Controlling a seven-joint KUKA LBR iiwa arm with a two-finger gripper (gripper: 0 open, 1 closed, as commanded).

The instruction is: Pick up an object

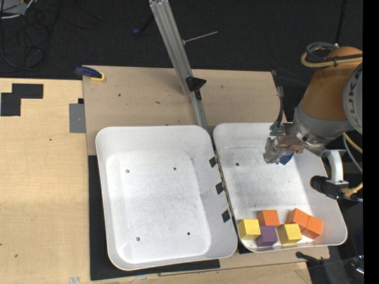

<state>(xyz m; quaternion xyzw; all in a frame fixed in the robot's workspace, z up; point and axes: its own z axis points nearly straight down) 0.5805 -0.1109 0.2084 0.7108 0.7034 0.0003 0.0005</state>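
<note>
- Gripper (277,152): you see it over the right bin (249,176), upper part; a blue block (287,157) shows at its fingers, clamped between them as far as you can tell.
- Other blocks: two yellow (249,227), purple (268,235), orange ones (307,221), clustered at that bin's near edge.
- Left bin (118,158): beside the right bin.

There were two white bins, left (118,144) and right (249,135). The right one held three orange blocks (268,217) (299,217) (314,226), two yellow (249,228) (289,233) and one purple (268,235).
</note>
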